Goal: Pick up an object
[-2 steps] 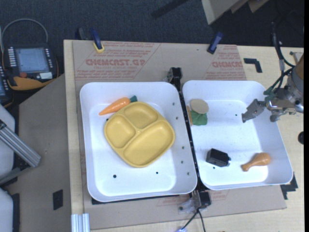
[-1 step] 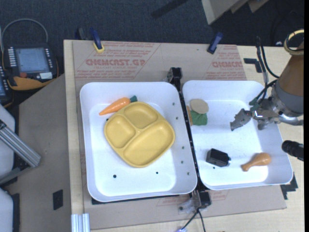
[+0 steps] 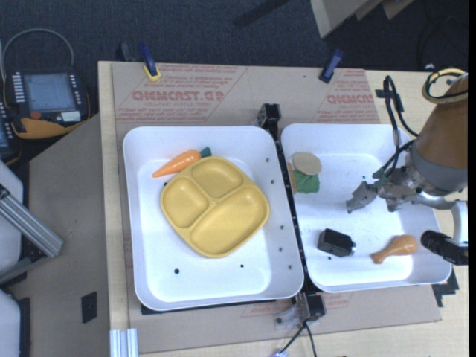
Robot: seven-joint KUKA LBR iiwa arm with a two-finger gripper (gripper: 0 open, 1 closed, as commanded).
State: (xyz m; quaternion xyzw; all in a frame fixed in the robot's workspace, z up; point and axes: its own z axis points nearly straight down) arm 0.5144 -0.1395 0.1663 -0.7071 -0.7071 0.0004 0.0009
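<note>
We record two white bins side by side on the bench: the left bin [image 3: 141, 222] holds a yellow divided plate [image 3: 214, 206] with a toy carrot [image 3: 176, 163] touching its upper left rim. The right bin [image 3: 336, 277] holds a tan disc [image 3: 306, 162] lying on a green block [image 3: 306, 182], a small black object [image 3: 335, 242] and a toy drumstick [image 3: 394, 248]. We note the gripper [image 3: 362, 198] low over this bin's middle, apart from all four things, with the arm [image 3: 445, 136] entering from the right.

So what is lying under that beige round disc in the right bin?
A green block pokes out below the beige round disc. The disc covers its upper part, so its full shape stays hidden.
</note>
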